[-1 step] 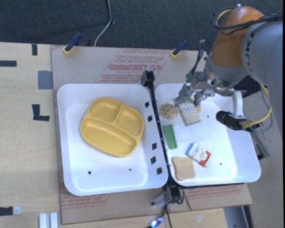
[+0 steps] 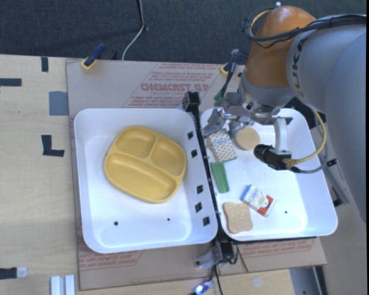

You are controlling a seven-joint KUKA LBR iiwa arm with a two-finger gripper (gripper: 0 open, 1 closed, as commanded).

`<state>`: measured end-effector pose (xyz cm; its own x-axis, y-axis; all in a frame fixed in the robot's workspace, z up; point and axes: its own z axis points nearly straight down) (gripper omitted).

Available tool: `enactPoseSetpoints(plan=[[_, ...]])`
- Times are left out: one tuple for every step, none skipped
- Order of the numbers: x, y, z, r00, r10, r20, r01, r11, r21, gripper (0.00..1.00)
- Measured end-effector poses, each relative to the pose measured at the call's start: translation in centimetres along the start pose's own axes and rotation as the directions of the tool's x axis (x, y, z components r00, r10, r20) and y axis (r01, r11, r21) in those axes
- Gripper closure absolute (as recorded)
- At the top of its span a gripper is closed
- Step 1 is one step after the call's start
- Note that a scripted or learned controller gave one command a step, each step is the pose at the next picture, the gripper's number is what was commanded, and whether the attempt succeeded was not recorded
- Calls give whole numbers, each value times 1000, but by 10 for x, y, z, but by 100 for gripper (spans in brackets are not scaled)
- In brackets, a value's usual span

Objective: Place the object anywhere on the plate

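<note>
Task looks barely begun: the yellow divided plate [image 2: 146, 163] sits in the left bin [image 2: 92, 226] with all its compartments bare, nothing set on it. Every candidate object lies in the right bin [image 2: 307, 220]. The gripper [image 2: 224, 123] hangs low over the upper left corner of that bin, just above the checkered waffle-like piece [image 2: 222, 146] and beside the round tan cookie [image 2: 246, 138]. Whether the gripper is spread or closed I cannot tell; metal parts crowd the tip, and no object shows as held there. My guess is that the waffle piece or the cookie is the target, judging by position alone. Left to do, as I judge it: secure one item, lift it clear of the bin wall and the black divider [image 2: 200, 158] between the bins, carry it across to the left, release it over the plate. Count: two white bins; one plate, with three compartments; five loose items in the right bin, namely one waffle piece, one round cookie, one green stick [image 2: 219, 177] lying just below the waffle, one small blue, white and red carton [image 2: 257, 200], one slice of toast [image 2: 237, 217] near the bottom edge. One arm [image 2: 332, 72], one gripper.
</note>
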<state>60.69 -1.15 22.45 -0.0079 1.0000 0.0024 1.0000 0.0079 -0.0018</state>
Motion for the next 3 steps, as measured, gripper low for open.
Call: enactPoseSetpoints(plan=[[55, 11, 8, 1000, 1, 2, -1, 1000, 0, 100], [110, 13, -4, 1000, 1, 1, -1, 1000, -1, 100], [165, 21, 4, 1000, 1, 2, -1, 1000, 0, 100]])
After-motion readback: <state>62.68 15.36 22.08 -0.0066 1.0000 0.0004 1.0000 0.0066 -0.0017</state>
